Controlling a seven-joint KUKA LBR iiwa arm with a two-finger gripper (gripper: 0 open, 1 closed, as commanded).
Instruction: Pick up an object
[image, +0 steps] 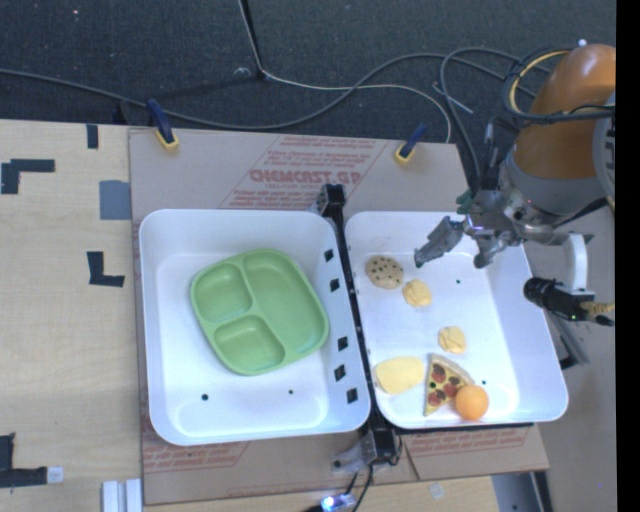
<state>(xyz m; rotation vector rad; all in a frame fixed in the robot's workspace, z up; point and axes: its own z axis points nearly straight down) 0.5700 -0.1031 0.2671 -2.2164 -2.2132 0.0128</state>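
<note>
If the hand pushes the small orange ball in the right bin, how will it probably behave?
The orange ball looks round and smooth, so it would probably roll. It lies against the pizza slice near the bin's front wall, which may stop it quickly.

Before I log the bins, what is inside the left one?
The left bin holds one green divided tray, lying flat with bare compartments. Two small dark spots mark the bin floor near its front. Whatever lies beneath the tray is covered.

A pale wooden bench (60, 330) bore a brown cardboard sheet (290, 170), clamped at its far edge, with two white bins (160, 330) on it.
</note>
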